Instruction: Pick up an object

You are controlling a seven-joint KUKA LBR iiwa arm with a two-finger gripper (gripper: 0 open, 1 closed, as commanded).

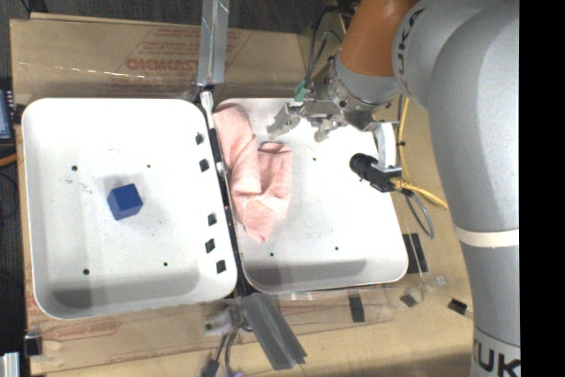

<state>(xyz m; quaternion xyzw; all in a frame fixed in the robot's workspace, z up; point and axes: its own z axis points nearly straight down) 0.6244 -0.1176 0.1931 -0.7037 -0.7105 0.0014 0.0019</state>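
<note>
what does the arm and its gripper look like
The arm is bulky, rounded, light grey, with an orange band above the wrist and dark KUKA lettering. The gripper is small, metallic, two-fingered. A yellow cable loops beside a black part near the wrist.

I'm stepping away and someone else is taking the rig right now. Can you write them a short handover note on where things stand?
Gripper: open, holding nothing, poised over the upper part of the right bin, just right of the pink cloth.
Pink cloth: crumpled along the right bin's left wall, by the divider.
Blue cube: alone in the left bin, left of centre.
Done: nothing picked yet.
Left: close on an object and lift it; the cloth is the nearest candidate.
</note>
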